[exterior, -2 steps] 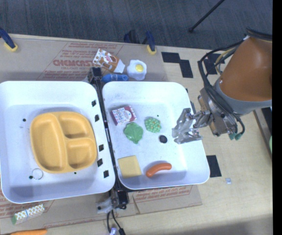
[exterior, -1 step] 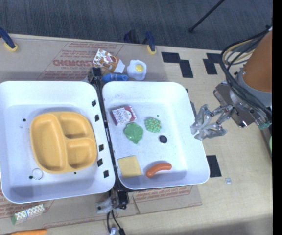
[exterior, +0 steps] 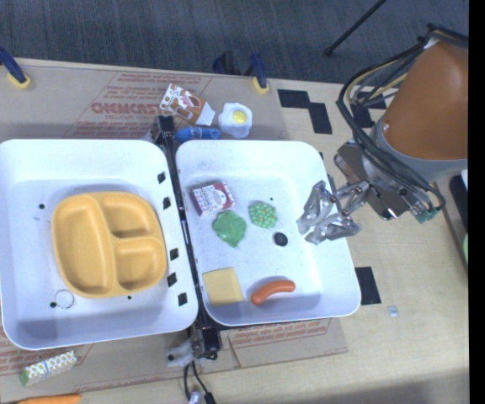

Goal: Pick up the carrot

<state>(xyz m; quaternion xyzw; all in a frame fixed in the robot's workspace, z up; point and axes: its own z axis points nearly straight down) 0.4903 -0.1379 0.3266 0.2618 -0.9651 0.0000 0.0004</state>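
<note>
The carrot (exterior: 273, 290), a short orange-red rod, lies flat near the front wall of the right bin (exterior: 310, 160). My gripper (exterior: 318, 223) hangs over that bin's right side, above and to the right of the carrot and well apart from it. Its silver fingers (exterior: 313, 206) point left into the bin and stand open with nothing between them. The grey arm with its orange band (exterior: 428, 108) reaches in from the right.
The right bin also holds a red packet (exterior: 211, 197), a green leaf (exterior: 230, 227), a pea cluster (exterior: 263, 215), a small black piece (exterior: 280, 240) and a yellow slab (exterior: 223, 285) just left of the carrot. A yellow divided plate (exterior: 108, 242) sits in the left bin.
</note>
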